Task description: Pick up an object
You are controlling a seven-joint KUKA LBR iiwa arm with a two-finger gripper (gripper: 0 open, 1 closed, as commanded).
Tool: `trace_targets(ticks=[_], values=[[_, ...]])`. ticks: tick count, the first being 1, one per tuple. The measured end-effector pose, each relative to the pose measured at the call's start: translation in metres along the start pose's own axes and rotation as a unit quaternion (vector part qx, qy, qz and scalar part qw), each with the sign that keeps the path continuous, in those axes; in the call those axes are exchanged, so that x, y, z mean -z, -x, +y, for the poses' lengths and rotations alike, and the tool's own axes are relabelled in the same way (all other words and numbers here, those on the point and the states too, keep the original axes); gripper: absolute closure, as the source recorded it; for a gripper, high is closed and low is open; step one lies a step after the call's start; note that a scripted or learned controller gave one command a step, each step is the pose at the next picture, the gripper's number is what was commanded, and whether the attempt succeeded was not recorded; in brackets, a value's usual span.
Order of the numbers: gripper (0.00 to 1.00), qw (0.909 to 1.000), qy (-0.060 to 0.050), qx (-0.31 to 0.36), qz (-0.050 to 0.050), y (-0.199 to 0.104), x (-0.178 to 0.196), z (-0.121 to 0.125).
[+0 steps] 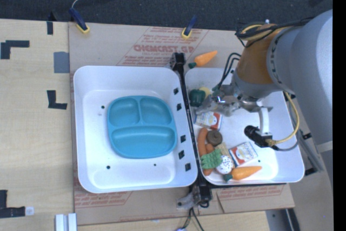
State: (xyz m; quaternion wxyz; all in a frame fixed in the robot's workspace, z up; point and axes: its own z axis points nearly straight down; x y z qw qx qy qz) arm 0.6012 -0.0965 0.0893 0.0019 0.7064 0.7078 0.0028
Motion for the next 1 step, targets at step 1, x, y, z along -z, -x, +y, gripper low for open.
trace_targets(ticks=[1], values=[[0.0,1.0,-0.003,-0.001,-0.001,-0.0008,0.0014,0.0543]])
